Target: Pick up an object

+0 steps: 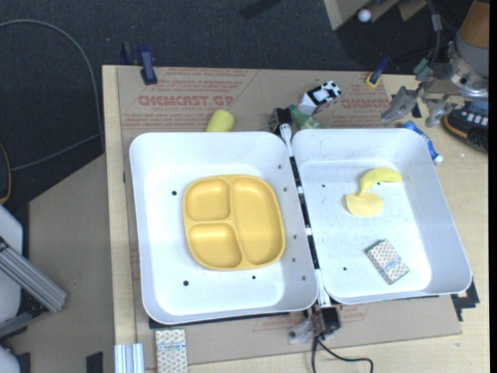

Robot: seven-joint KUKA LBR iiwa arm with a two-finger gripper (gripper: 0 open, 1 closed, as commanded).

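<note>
Cardboard (116, 208) covers the bench under both bins, with a blue clamp (145, 64) at its 11 o'clock corner. A small patterned packet (171, 348) lies off the bins near the sheet's 7 o'clock edge.

The left bin (155, 270) holds a yellow divided plate (233, 222) at its centre, lying flat with three compartments showing. Just beyond this bin's 12 o'clock rim, a yellow cylinder (220, 120) rests on its side on the cardboard. Where the two bins meet at their far ends sits a black-and-white toy (322, 95), with a second blue clamp (378, 72) at about 1 o'clock from it.

The right bin (443, 247) holds three loose things. A yellow crescent (379, 178) lies toward 12 o'clock of the bin's centre, and a yellow disc (363, 204) touches it at its 7 o'clock side. A small patterned box (387, 261) lies flat toward the bin's 5 o'clock, well apart from both.

The gripper (415, 106) hangs outside the right bin, beyond its 1 o'clock corner, touching none of these things. From this angle I cannot tell whether it is spread or pressed together. A blue strip (423, 141) lies along the bin's rim just below it.
</note>
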